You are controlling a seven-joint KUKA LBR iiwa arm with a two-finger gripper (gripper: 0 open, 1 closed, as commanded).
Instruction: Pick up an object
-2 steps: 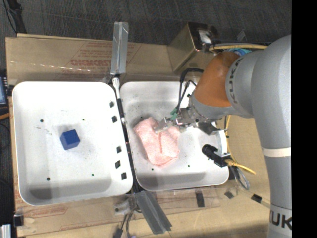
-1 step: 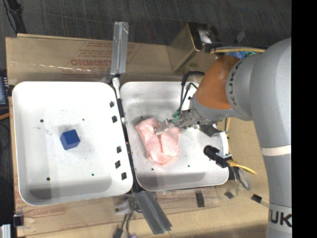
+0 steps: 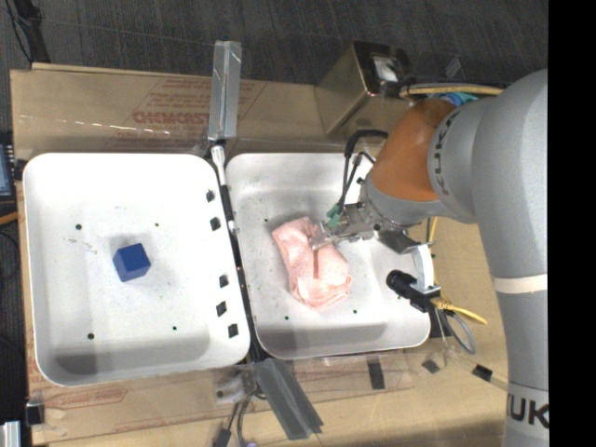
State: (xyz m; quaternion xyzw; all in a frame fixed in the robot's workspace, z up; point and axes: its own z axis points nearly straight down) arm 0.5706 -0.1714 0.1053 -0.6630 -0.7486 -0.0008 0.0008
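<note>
While the two-finger gripper (image 3: 328, 234) presses on the crumpled pink cloth (image 3: 312, 261) in the right white bin (image 3: 279, 343), I cannot tell its jaws' state. Pinching a raised fold seems wisest.

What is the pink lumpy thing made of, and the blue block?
The pink thing looks like soft cloth, perhaps a towel: it is crumpled, with folds and a matte, fuzzy surface. The blue block looks solid, maybe foam or plastic: flat matte faces, straight edges. The picture cannot settle which.
</note>
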